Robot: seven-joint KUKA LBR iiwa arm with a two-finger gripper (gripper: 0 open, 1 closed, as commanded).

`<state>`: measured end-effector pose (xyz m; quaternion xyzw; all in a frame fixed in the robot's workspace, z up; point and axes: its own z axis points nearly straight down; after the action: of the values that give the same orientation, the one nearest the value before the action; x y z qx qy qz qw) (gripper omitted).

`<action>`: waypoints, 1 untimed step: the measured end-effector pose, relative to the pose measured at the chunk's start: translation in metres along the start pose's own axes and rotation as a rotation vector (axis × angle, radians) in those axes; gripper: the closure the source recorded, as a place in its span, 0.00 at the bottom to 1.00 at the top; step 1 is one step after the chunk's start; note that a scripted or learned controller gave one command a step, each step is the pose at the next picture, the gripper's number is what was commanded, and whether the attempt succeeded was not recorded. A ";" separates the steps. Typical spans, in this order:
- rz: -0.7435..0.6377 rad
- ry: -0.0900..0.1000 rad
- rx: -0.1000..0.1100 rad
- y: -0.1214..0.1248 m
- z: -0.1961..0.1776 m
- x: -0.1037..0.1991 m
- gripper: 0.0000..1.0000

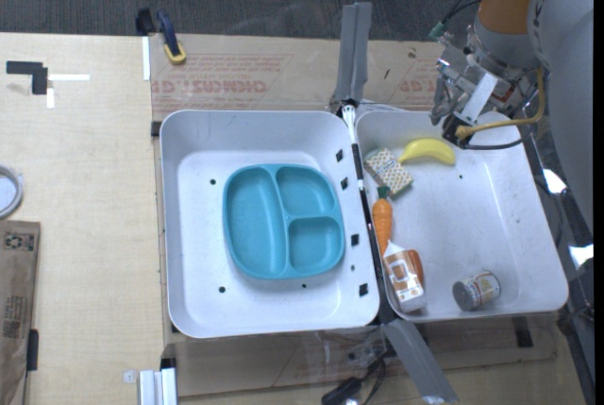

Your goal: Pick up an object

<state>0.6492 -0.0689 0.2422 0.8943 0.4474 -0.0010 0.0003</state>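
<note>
Slippage seems the likeliest failure, since the tool (pixel 451 110), its opening impossible to judge and nothing visibly held, hovers just up-right of the banana (pixel 427 151), whose curved skin could roll from an off-centre grip.

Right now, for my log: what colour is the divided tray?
The tray is turquoise blue, camera view.

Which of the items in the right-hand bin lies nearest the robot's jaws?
The yellow banana; the checkered pad, carrot, carton and can all lie farther away.
</note>
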 end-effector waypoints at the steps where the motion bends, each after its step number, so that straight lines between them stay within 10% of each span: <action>1: -0.023 -0.002 0.003 0.008 0.052 -0.012 1.00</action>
<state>0.6483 -0.0835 0.1901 0.8892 0.4575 -0.0028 -0.0007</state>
